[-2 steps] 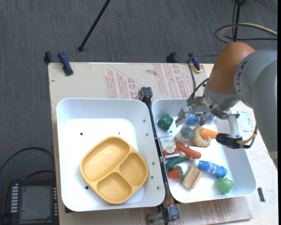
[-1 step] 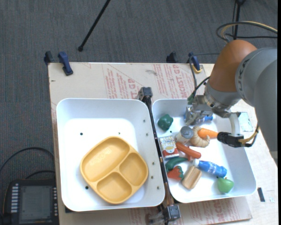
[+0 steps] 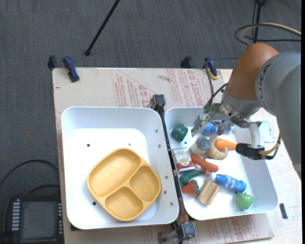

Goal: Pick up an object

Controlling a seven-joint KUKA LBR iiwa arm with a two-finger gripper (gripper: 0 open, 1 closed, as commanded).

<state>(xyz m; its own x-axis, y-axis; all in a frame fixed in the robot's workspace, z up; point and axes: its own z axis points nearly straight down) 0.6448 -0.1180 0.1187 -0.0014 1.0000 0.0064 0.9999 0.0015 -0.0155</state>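
My gripper (image 3: 211,126) hangs low over the back of the right bin (image 3: 259,187), just above a small blue item (image 3: 210,129). Toy foods lie heaped under and in front of it: a dark green piece (image 3: 179,132), an orange carrot (image 3: 225,144), a round tan-and-grey piece (image 3: 200,145), a red sausage (image 3: 204,163) and a blue bottle (image 3: 229,182). The wrist and gripper body hide much of what is directly beneath.
A yellow divided plate (image 3: 124,183) lies in the left bin (image 3: 76,121). The right bin's front holds a tan block (image 3: 207,192), a green fruit (image 3: 244,201), a green pepper (image 3: 190,176) and a red piece (image 3: 190,187). A black cable plug (image 3: 249,150) hangs off the wrist.
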